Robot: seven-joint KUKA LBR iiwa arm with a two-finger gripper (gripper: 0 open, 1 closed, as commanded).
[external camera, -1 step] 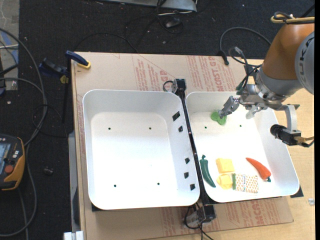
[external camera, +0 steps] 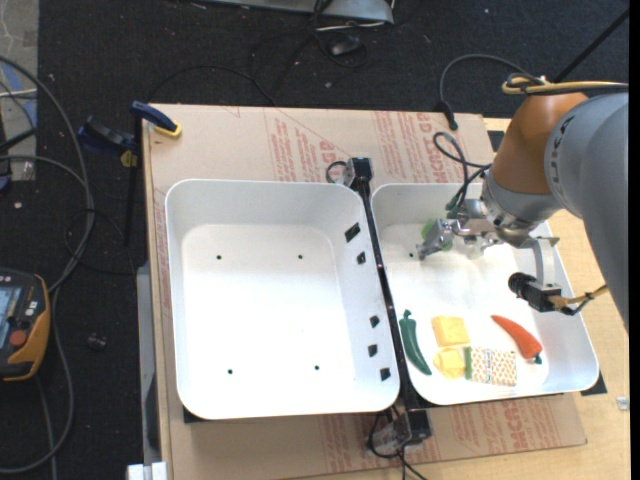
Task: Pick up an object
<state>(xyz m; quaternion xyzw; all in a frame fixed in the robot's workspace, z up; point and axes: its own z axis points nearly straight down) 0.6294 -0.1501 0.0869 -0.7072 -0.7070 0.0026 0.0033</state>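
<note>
Pincer (external camera: pixel 432 245) low in right bin (external camera: pixel 575 343); you cannot tell finger state. Green pepper (external camera: pixel 413 341), yellow block (external camera: pixel 449 330), red pepper (external camera: pixel 517 335) lie nearer camera than pincer.

The arm (external camera: pixel 560 158) runs off the right edge, so its base is cut away. The claw (external camera: pixel 432 243) is too small and blurred to tell how its fingers stand. A small green thing (external camera: pixel 430 230) beside it is indistinct. The patterned packet (external camera: pixel 492 366) shows markings too fine to read.
</note>
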